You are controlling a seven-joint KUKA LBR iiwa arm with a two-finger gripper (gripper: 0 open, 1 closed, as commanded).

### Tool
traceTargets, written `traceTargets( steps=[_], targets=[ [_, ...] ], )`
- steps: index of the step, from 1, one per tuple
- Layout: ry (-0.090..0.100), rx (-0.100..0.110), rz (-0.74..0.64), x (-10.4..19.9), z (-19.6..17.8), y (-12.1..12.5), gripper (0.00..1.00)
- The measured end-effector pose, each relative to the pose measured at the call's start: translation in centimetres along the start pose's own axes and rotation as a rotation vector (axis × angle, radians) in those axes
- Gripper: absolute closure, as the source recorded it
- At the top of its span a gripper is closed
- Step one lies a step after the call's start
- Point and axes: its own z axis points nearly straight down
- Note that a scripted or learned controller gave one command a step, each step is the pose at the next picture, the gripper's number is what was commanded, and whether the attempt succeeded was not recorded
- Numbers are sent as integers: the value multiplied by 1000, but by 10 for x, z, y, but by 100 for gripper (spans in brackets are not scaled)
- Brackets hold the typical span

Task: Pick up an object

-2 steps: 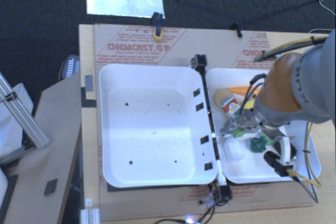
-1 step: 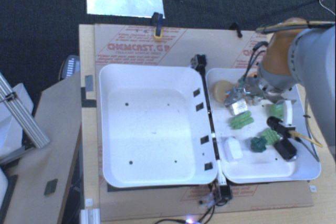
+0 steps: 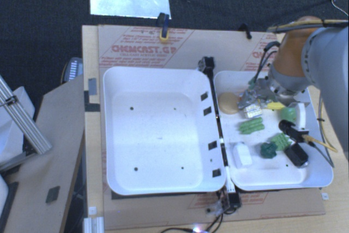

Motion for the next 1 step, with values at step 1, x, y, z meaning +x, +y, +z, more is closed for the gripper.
traceTargets(
  steps=[1],
  targets=[
    [1, -7, -3, 51, -92, 29, 100]
  ],
)
